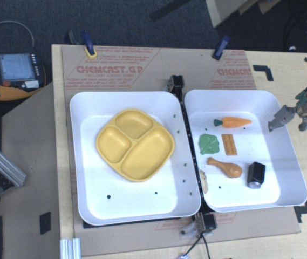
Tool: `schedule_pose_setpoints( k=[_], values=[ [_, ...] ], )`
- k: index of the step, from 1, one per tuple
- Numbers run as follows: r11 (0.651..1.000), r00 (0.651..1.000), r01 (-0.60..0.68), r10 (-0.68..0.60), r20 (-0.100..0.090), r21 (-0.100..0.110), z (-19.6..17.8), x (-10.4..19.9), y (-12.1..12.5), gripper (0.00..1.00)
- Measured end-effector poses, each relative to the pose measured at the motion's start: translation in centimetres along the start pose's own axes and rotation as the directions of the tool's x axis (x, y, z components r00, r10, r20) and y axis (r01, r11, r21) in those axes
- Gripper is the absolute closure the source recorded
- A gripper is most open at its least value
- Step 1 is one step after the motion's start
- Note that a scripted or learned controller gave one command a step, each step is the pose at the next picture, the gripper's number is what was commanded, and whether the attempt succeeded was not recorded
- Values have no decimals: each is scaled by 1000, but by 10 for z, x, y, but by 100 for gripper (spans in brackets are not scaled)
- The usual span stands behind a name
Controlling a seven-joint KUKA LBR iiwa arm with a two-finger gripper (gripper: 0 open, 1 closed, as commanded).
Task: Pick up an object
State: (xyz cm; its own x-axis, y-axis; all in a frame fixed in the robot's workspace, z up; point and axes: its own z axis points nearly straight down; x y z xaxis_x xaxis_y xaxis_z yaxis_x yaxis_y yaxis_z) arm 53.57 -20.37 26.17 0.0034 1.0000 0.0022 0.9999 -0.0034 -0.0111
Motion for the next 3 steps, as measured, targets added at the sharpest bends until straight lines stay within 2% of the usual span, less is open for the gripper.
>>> schedule_pose_setpoints(
  k=[1,3],
  values=[
    [1000,1000,4,-4,3,-12,-6,1,2,0],
    [1000,1000,2,-2,0,-5,89,-12,5,0]
  ],
)
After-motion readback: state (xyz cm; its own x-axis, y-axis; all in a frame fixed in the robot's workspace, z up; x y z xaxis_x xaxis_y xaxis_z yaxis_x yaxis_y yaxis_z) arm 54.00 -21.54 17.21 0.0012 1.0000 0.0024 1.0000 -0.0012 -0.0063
